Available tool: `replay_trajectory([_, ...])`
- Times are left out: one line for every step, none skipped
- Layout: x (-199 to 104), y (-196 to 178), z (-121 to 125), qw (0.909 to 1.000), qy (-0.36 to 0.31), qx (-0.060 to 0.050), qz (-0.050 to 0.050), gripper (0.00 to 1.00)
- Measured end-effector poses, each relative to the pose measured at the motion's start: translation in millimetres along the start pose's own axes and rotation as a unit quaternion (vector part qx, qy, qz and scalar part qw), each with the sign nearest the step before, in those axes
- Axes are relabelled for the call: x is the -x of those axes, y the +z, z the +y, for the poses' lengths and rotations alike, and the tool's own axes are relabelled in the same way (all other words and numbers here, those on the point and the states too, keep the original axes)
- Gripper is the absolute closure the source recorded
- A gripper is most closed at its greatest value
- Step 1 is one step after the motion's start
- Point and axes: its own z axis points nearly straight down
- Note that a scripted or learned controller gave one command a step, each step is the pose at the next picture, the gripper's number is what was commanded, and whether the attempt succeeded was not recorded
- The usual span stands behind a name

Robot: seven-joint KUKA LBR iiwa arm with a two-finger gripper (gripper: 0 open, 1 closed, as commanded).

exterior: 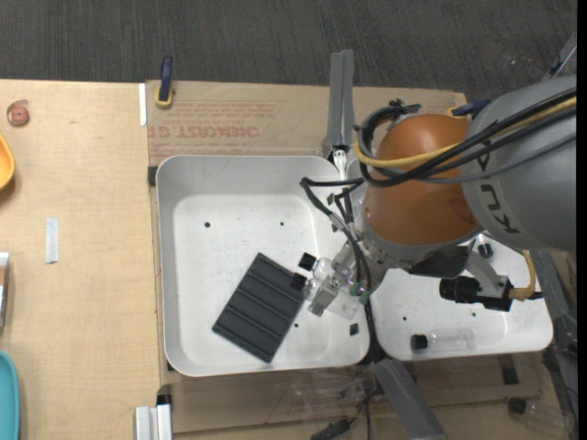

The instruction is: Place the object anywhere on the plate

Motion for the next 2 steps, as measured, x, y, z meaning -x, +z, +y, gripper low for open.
replay_trajectory([-17, -27, 28, 0.9965, -0.084, 0.000, -0.001, 1.00])
replay_trajectory([-5, -47, 8, 0.9916, -0.129, 0.001, -0.001, 1.00])
